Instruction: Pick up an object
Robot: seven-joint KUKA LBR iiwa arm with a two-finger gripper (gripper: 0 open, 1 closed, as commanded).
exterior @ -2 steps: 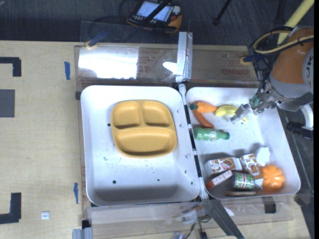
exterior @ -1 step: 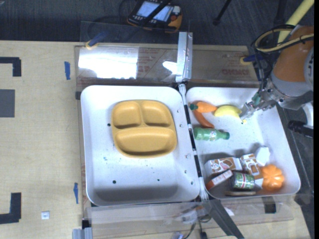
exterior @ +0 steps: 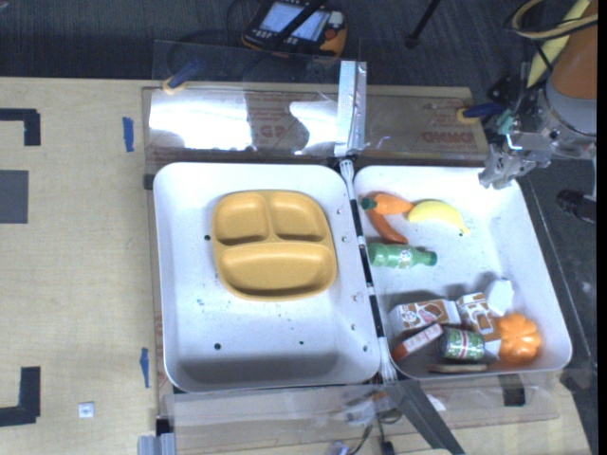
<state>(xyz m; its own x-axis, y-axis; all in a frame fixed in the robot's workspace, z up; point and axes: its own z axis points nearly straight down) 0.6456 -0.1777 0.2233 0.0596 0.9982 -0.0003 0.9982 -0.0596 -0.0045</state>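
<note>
Several pickable things, a banana point(exterior: 437, 215), carrot point(exterior: 386, 213) and green bottle point(exterior: 402, 255), lie in the right bin point(exterior: 545, 282), while the gripper point(exterior: 501, 172) hovers at its far right corner, carrying nothing, likely poised to descend.

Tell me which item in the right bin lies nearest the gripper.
The yellow banana, at the bin's far end, lies closest to the gripper; the carrot and green bottle sit farther left.

Right bin point(exterior: 531, 245): carrot point(exterior: 386, 213), banana point(exterior: 437, 215), green bottle point(exterior: 402, 255) up top; cartons point(exterior: 424, 318), can point(exterior: 464, 345), orange pumpkin point(exterior: 517, 338) clustered below.
</note>
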